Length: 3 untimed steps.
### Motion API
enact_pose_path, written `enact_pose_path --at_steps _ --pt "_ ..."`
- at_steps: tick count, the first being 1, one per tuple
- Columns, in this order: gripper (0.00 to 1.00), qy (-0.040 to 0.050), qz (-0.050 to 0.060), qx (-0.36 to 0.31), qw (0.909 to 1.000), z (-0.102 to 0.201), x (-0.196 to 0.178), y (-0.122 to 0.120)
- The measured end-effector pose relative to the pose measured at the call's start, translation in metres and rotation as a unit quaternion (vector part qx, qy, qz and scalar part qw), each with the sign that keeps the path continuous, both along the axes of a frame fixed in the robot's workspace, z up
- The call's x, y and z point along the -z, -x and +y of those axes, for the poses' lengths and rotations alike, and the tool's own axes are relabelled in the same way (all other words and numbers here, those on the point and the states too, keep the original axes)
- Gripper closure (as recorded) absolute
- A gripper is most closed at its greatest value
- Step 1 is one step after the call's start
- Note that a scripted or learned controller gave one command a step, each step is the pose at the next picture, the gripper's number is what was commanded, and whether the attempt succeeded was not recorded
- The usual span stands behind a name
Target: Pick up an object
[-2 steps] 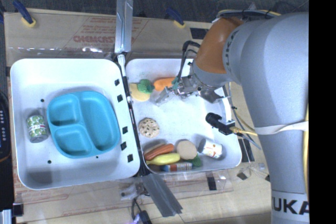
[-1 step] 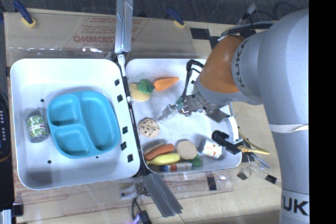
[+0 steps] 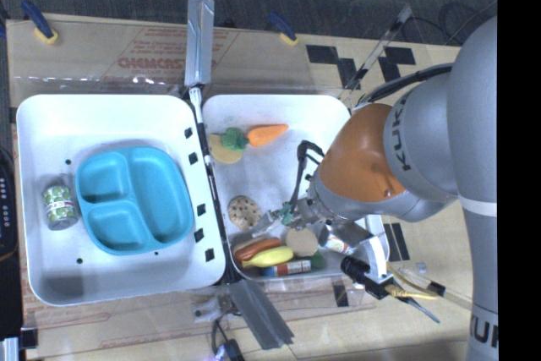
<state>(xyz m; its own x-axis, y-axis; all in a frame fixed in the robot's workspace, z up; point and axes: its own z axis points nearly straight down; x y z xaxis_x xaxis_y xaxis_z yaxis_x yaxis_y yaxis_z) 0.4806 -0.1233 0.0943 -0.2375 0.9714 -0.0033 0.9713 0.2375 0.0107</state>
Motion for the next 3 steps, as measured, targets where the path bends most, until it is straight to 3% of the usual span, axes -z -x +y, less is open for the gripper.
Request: enact_pose_path --at_steps 1,2,3 --pt "0.00 -0.0007 0.006 -0.078 0.9969 0.029 0.003 -0.043" --pt "0.00 0.0007 0.005 -0.108 0.9941 -0.004 0.003 0.001" --pt "1.00 -0.0003 0.006 -0.111 0.9938 -0.003 -0.007 0.000"
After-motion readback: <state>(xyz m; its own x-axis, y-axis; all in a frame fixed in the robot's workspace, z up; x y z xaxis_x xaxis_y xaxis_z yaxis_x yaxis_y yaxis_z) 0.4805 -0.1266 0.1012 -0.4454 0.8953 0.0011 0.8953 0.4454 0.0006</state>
